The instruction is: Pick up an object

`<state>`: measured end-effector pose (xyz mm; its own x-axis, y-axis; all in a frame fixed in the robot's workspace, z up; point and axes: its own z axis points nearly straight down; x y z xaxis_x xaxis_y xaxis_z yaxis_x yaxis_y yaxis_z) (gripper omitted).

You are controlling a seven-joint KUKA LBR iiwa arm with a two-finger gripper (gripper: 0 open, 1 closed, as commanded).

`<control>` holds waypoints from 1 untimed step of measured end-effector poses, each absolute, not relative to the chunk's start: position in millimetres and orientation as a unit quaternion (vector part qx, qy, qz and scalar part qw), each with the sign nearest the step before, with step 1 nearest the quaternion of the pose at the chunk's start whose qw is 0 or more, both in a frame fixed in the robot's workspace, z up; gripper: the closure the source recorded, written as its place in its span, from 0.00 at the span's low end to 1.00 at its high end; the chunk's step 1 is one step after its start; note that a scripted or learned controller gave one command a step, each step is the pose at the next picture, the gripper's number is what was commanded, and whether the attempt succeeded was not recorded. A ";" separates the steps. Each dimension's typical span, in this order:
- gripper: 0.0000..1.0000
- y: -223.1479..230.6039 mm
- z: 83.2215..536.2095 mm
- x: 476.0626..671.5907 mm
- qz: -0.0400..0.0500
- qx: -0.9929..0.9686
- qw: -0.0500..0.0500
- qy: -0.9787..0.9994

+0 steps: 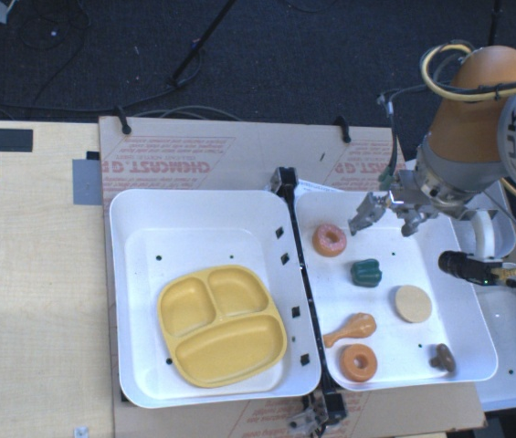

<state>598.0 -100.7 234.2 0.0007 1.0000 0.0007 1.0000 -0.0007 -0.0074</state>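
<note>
My gripper (pixel 387 219) hangs over the back of the right bin (pixel 477 336), fingers spread open with nothing between them. Just left of it lies a pink frosted doughnut (pixel 329 240). Below the gripper sits a dark green pepper (pixel 365 272). Further forward are a tan round cookie (pixel 413 304), an orange drumstick (pixel 351 328), an orange doughnut (pixel 359 362) and a small brown lump (pixel 442 359) near the front right corner.
The left bin (pixel 139 245) holds a yellow divided tray (pixel 221 325). A black divider (pixel 299 281) runs between the two bins. Cardboard lies under both bins, and a wooden bench top stretches to the left.
</note>
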 end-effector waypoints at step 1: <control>0.00 -103.1 171.5 601.8 0.003 -0.707 0.004 -0.707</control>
